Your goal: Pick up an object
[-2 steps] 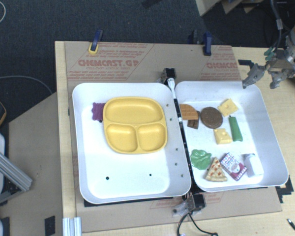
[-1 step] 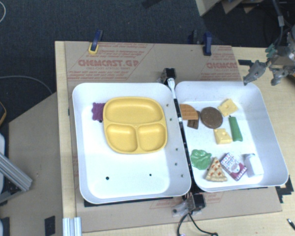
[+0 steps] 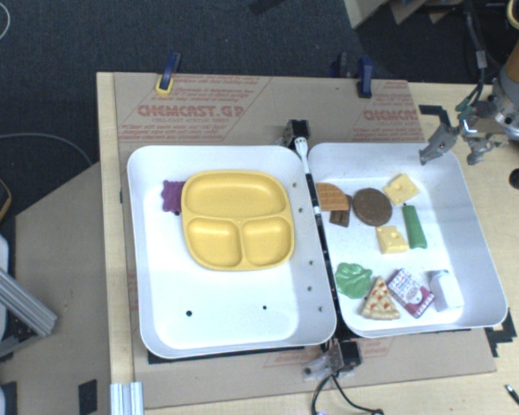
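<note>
The right bin [image 3: 476,258] holds several toy foods: a brown toast slice [image 3: 332,198], a round brown cookie [image 3: 372,206], a yellow cheese wedge [image 3: 402,188], a green stick [image 3: 413,226], a yellow block [image 3: 392,239], a green leafy piece [image 3: 353,279], a pizza slice [image 3: 381,301], a red packet [image 3: 411,290] and a small grey piece [image 3: 438,288]. My gripper [image 3: 457,151] hangs open over the bin's far right corner, above and right of the cheese wedge. Nothing is between its fingers.
The left bin [image 3: 156,275] bears a yellow divided plate [image 3: 238,219] with a purple piece [image 3: 171,195] at its left edge. Clamps [image 3: 165,78] hold the cardboard base at the back. A black divider strip [image 3: 310,206] runs between the bins.
</note>
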Available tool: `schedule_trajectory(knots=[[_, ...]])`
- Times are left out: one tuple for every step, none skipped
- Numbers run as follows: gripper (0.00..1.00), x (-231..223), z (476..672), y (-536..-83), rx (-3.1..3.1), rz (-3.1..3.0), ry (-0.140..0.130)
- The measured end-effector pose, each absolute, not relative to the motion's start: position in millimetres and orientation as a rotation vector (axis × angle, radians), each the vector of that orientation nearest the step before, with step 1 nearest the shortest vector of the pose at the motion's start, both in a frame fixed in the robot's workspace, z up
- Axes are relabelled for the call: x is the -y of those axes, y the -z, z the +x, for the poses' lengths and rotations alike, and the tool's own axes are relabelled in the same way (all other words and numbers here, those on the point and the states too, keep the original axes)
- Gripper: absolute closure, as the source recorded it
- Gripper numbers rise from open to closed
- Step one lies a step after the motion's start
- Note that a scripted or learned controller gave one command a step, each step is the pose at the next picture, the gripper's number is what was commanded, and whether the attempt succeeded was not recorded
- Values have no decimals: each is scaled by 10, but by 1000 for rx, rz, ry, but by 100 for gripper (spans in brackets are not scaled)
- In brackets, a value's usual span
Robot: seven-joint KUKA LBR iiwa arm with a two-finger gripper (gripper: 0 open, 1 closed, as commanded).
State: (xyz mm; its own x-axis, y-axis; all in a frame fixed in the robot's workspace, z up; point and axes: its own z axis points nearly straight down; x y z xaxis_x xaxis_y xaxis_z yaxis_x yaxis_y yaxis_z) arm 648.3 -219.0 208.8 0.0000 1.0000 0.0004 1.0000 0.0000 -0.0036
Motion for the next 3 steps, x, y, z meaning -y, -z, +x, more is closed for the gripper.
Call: schedule_trajectory(knots=[[0,2223,6576,-1547,2222,-2218,-3],[0,2145,6628,-976,2221,-2218,-2],[0,2111,6639,-855,2220,-2212,3]])
